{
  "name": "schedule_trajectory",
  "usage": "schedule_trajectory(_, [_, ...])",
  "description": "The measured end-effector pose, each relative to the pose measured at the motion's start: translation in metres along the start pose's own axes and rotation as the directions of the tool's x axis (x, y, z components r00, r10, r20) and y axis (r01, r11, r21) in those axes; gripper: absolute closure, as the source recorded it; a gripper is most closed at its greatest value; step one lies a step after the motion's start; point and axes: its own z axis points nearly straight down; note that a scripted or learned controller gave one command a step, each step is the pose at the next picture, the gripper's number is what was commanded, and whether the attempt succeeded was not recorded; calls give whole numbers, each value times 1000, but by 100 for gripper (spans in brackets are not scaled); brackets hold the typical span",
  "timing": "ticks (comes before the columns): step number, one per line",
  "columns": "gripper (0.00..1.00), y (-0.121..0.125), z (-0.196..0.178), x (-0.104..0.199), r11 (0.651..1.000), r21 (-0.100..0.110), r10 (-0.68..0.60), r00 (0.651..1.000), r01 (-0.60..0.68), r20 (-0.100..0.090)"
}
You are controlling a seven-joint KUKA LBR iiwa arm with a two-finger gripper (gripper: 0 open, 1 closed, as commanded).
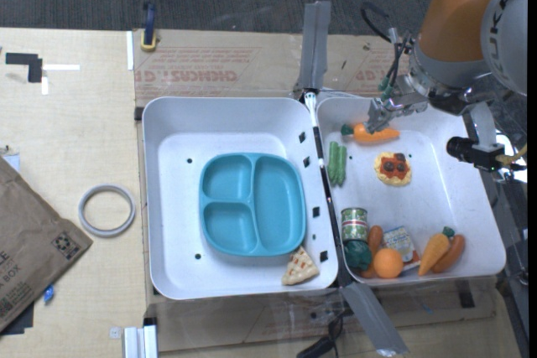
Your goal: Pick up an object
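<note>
My gripper (383, 115) hangs at the far end of the right bin (470, 205), directly over a small orange carrot (375, 133) with a green top. The gripper tip is at or just above the carrot's upper side; I cannot tell whether it touches. A mini pizza (393, 168) lies a little nearer, and a green bean pod (336, 163) rests along the bin's left wall. At the near end a can (354, 224), an orange (387, 262), a larger carrot (434, 251) and a sausage (456, 250) crowd together.
The left bin (168, 180) holds a teal divided plate (252, 204) and a waffle wedge (299, 268) at its near right corner. A grey tape ring (106, 209) and a cardboard box (29, 247) lie on the bench to the left.
</note>
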Motion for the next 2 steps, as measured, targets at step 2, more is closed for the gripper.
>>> schedule_trajectory(2, [0, -27, 82, -78, 994, 1, -114, 994, 114, 0])
